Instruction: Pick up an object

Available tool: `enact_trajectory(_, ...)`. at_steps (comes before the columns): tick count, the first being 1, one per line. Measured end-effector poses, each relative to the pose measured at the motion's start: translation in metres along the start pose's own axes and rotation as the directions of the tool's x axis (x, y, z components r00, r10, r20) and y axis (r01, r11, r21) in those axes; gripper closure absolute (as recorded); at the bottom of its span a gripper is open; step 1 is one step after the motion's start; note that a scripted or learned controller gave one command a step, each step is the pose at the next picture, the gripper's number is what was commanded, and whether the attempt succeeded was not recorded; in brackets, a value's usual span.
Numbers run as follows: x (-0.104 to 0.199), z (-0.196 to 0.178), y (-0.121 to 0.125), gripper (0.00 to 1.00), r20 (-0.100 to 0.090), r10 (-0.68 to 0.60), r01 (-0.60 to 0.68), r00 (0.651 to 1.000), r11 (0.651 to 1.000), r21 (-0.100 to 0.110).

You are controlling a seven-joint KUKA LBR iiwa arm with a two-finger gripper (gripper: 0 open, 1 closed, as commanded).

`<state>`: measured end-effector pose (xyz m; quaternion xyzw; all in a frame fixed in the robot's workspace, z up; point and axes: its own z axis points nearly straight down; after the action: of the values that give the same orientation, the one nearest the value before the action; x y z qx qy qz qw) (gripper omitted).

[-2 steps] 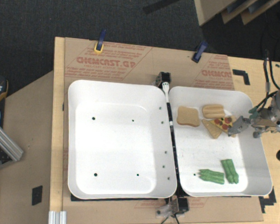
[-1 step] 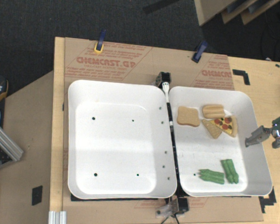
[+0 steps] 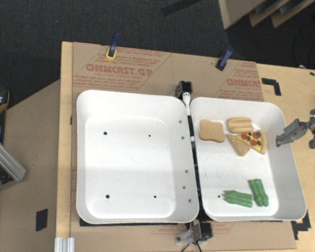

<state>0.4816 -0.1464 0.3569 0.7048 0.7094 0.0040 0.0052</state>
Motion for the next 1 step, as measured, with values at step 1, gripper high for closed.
enact_trajectory(1,0.0694,-0.1072,0.0011,0.00,-0.001,-0.003,0.003,1.000,1.000,-0.003)
